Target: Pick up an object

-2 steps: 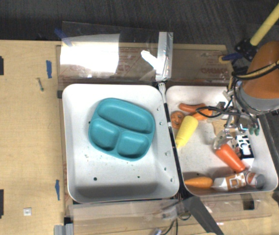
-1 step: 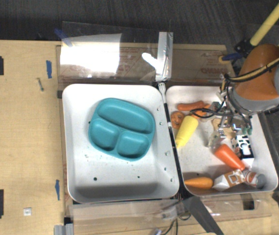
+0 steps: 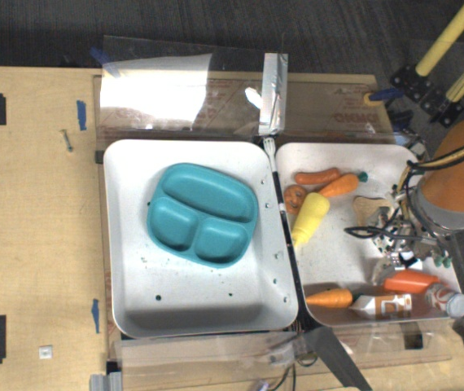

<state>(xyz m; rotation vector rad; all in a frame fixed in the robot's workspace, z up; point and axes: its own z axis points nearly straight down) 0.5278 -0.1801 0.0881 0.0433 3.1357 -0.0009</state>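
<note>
Below the gripper, whose opening I cannot tell, lies a bottle; approach step in hand, next move likely a descent onto it.

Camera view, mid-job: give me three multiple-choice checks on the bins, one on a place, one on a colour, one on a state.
1. Where is the teal divided plastic plate?
A. left white bin
B. right white bin
C. on the bench

2. What colour is the corn-shaped toy near the divider?
A. green
B. yellow
C. purple

3. How does the plastic bottle with the orange-and-white label sit?
A. upright
B. lying on its side
C. raised by the arm

Key: 1 A, the plate rests in the left white bin. 2 B, the toy is plainly yellow. 3 B, the bottle lies along the near wall of the right white bin.
</note>
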